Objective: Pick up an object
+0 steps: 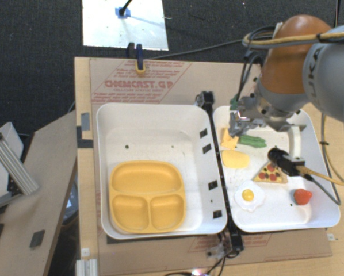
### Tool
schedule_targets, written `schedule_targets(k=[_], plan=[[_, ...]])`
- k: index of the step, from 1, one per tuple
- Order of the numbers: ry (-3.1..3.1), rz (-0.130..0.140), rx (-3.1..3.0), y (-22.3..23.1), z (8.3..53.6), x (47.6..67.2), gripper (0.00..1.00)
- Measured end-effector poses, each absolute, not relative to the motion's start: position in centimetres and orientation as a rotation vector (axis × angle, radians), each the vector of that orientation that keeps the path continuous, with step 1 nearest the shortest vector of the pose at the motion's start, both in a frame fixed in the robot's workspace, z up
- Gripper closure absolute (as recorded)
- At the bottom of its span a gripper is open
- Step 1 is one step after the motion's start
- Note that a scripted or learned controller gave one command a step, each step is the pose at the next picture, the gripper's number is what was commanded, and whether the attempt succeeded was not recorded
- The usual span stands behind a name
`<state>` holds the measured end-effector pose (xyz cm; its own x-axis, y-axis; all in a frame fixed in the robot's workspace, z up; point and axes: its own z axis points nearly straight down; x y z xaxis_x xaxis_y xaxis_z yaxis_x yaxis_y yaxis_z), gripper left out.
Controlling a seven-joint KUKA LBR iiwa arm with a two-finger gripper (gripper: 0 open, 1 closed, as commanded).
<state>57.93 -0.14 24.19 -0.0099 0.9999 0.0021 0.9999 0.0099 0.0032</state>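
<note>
My gripper hangs low over the far left part of the right bin. Just below it lie a yellow cheese wedge and a green toy vegetable. Nearer the front of that bin are a pale yellow oval piece, a pizza slice, a fried egg and a small red fruit. I see nothing lifted off the bin floor. The grey arm with its orange band covers the bin's far right part.
A yellow divided plate lies at the front of the left bin. The ridge where the two bins meet runs just left of the gripper. A blue clamp stands on the cardboard behind the bins.
</note>
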Motion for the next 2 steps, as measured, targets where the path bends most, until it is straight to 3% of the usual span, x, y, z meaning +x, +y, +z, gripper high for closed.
schedule_targets(k=[1,2], plan=[[2.231,0.007,2.209,4.6,24.5,60.5,1.0],[2.232,0.006,2.21,9.9,24.7,61.5,1.0]])
